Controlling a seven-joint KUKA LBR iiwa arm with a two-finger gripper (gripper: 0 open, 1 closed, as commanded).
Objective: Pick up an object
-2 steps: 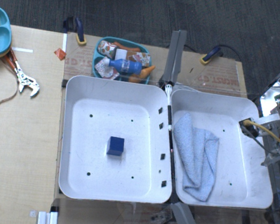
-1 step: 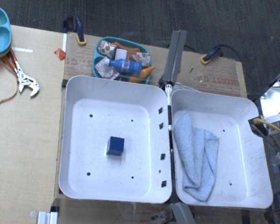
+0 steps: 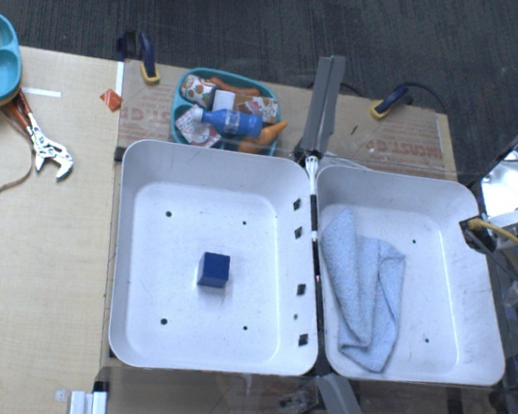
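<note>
Small blue cube (image 3: 215,269) alone on the floor of the left bin (image 3: 129,232), a little toward the near edge, well apart from all four walls, open floor on every side. Crumpled pale blue towel (image 3: 361,295) in the right bin (image 3: 484,307), along the inner wall, reaching toward the near edge; bare floor along the outer wall. Tub of small items (image 3: 226,112) just beyond the left bin's far edge.
</note>
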